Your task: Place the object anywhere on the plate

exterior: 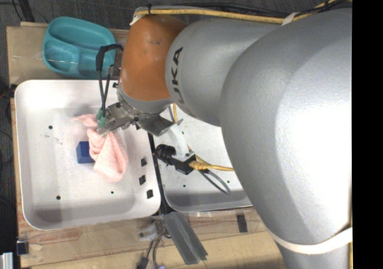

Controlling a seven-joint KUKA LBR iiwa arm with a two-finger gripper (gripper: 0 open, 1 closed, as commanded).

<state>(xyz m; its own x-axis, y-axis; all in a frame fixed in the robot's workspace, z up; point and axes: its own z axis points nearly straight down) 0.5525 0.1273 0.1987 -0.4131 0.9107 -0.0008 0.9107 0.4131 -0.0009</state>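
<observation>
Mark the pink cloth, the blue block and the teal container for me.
pink cloth (111,153), camera view, on its folded middle.
blue block (84,153), camera view, on its top face.
teal container (75,46), camera view, on its inner hollow, beyond the left bin.

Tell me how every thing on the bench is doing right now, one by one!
Soft pink cloth: crumpled in the left white bin, top end lifted up at the gripper.
Small blue block: lying flat in the left bin, touching the cloth's left edge.
Teal plastic plate: sitting on the bench behind the left bin, nothing on it.
Gripper: low over the left bin, at the cloth's top end.
</observation>
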